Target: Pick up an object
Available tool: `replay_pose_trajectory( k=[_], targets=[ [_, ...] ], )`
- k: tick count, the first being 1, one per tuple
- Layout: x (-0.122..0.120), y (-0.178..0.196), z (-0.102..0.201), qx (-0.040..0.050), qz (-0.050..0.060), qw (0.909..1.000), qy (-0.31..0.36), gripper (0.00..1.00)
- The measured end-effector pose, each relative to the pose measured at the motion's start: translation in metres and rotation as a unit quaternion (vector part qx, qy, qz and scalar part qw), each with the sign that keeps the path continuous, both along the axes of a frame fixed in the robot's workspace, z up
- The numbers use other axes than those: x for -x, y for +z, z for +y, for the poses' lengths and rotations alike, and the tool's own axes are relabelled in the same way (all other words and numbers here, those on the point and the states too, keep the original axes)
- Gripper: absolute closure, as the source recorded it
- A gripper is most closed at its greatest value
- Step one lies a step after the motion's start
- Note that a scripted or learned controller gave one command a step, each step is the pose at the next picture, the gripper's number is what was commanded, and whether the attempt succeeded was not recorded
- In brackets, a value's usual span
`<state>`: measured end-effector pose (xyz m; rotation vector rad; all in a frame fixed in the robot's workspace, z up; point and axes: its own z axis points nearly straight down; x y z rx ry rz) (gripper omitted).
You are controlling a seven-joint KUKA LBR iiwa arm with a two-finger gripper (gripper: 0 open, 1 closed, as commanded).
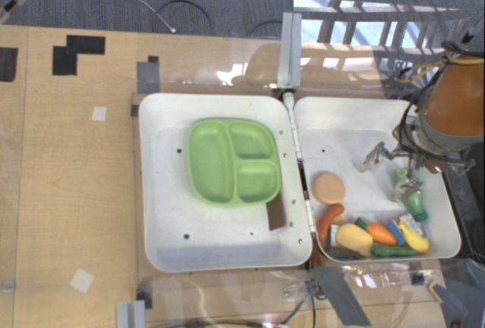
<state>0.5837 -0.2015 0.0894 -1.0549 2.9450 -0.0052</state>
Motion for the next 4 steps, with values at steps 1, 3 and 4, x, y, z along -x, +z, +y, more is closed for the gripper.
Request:
replay_pose_trajectory(
  k=[1, 3, 4],
  targets=[
    [-0.005, 0.000, 0.004, -0.0021, 0.001, 0.9976, 0.069, 0.00],
    [0.011, 0.000, -0.004, 0.0021, -0.001, 0.9991, 0.043, 0.00],
    [0.009, 0.000, -0.001, 0.0029, 0.000, 0.9986, 0.053, 0.00]
  ],
)
